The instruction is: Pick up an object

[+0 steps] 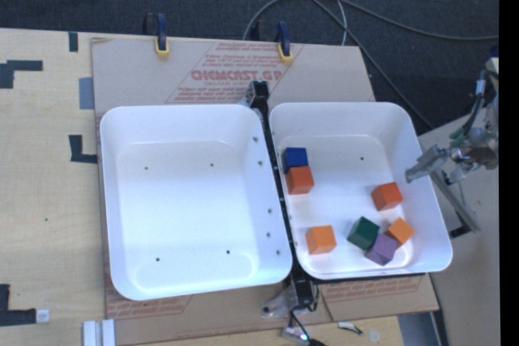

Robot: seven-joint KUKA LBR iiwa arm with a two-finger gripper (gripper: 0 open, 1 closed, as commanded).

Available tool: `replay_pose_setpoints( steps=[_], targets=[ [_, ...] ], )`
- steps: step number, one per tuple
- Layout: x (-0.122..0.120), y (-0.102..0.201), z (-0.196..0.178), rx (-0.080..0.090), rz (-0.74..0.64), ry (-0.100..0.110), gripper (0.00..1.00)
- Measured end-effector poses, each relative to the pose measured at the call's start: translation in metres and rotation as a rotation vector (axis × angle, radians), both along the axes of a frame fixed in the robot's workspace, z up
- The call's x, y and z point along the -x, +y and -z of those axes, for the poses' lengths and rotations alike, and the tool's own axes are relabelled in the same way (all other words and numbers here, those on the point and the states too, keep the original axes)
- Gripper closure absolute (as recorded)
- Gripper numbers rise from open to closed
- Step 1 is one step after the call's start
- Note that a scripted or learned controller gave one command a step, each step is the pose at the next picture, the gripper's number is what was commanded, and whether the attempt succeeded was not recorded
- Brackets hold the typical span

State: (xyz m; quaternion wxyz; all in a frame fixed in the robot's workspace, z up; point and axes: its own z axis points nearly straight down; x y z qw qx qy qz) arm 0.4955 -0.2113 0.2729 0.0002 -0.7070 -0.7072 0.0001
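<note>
Six blocks in right bin (340,116) (green block (363,232) touching purple block (381,249))

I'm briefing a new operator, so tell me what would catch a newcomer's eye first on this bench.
The bright blocks stand out first, all in the right bin: a blue block touching an orange-red block near its left wall, and a green block, purple block and orange blocks clustered toward its near right corner. Next, the claw hangs at that bin's right rim, holding nothing.

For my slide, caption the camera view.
Six blocks lie in the right bin; the hand hovers at its edge.
</note>
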Motion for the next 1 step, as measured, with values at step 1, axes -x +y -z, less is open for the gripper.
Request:
replay_pose_setpoints(
  steps=[1],
  targets=[
    [-0.0095, -0.0012, 0.1872, -0.003, -0.003, 0.003, 0.0]
  ],
)
